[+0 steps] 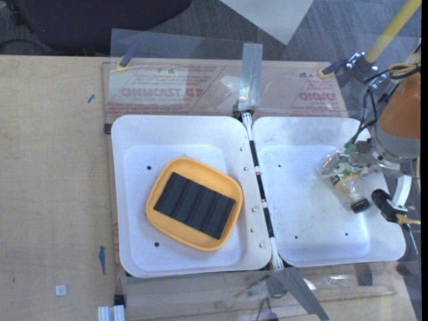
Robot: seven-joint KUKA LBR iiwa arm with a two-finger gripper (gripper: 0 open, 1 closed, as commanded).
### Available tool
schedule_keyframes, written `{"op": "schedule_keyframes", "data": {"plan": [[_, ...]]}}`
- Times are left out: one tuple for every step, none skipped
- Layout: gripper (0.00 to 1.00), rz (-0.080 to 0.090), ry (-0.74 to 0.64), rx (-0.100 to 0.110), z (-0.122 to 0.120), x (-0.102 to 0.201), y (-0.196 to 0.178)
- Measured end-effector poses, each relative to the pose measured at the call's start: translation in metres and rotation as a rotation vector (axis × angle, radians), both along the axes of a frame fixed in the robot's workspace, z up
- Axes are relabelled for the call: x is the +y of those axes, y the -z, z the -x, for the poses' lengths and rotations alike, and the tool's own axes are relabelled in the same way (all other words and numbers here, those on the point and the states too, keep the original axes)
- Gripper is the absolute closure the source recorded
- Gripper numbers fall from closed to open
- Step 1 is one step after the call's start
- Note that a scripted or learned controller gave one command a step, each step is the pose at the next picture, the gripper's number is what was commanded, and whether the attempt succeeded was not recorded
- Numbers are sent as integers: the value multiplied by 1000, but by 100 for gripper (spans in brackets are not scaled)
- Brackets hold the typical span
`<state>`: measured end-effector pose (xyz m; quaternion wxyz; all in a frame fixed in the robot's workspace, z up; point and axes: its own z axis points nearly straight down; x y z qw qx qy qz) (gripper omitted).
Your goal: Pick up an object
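At the near edge of the table (53, 179) there is grey tape and metal bracket w/ the bins' front rims just behind it. The 2 white bins sit side by side, touching along a middle seam.

In the left bin (134, 146) lies a yellow tray (160, 212), rounded square shape, turned at a slant, near the centre of the bin floor and a bit toward the front. Inside the tray is a black ribbed insert (197, 204) that fills most of its flat part.

In the right bin (294, 233), toward the right side, there is a small clear plastic packet (338, 172), crumpled, w/ some green and brown bits inside. A small black object (360, 204) lies just beside it, on the near-right side; what it is I cannot tell.

The gripper (374, 162) comes in from the right, under the orange band of the arm (404, 112), and it is right at the packet, approx. touching its right edge. Cables and metal parts cover the jaws, so if they are apart or together I cannot tell, and I cannot see the packet between them.

Behind the bins a clear plastic sheet (174, 85) w/ red print lies flat on the table, and a grey strip (251, 75) stands at the seam.
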<state>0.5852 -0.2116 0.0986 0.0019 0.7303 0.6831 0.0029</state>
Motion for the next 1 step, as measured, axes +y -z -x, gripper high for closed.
{"op": "schedule_keyframes", "data": {"plan": [[0,3,-51,0,5,27,10]]}}
